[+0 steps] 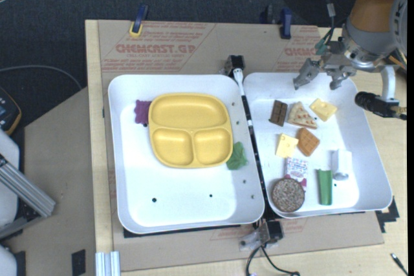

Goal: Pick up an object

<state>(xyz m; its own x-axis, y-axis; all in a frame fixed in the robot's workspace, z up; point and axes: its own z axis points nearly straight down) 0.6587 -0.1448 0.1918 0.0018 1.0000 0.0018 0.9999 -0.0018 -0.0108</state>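
The tool [321, 77] is hovering spread and holding nothing over the right bin's [378, 158] far edge. Nearest objects, the brown bar [278, 112] and toast triangle [301, 116], are lying just below; it should be descending squarely over one, avoiding neighbours.

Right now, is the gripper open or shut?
Open: the gripper hangs over the right bin's far edge, fingers spread apart with nothing between them.
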